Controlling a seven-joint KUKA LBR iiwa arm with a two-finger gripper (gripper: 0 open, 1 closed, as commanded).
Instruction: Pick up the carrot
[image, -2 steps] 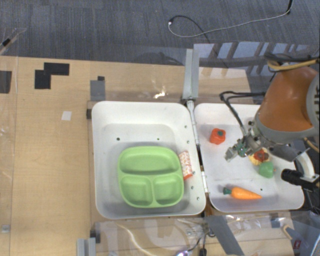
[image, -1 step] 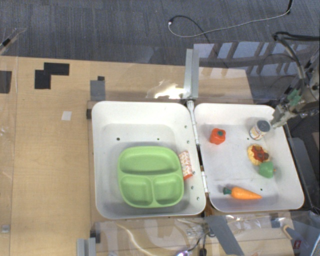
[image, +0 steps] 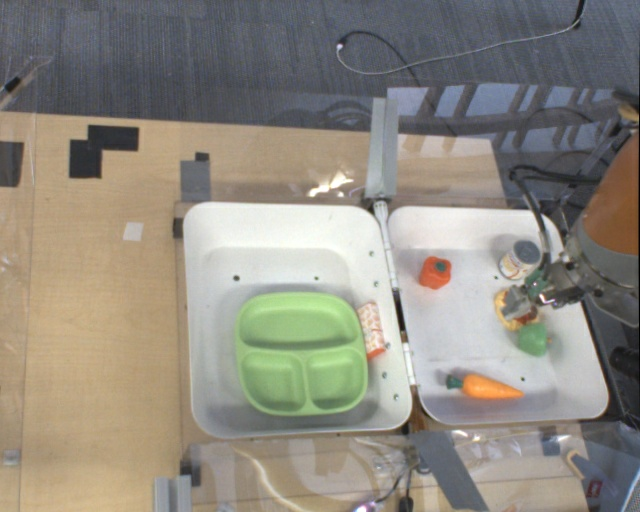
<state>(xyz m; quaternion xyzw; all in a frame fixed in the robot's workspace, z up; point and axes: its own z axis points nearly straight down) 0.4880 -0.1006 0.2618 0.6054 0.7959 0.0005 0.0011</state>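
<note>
The carrot (image: 486, 387), orange with a green stub at its left end, lies flat near the front edge of the right bin (image: 450, 330). My gripper (image: 527, 294) hovers at the right side of that bin, above a yellow item (image: 511, 315) and a green item (image: 533, 339). It sits well behind and to the right of the carrot, apart from it. Nothing can be made out between its fingers.
A red pepper-like toy (image: 435, 272) and a small tin can (image: 518, 259) sit in the right bin's back half. The left bin (image: 210, 260) holds a green divided plate (image: 300, 353) and a small striped packet (image: 371, 329) by its right wall.
</note>
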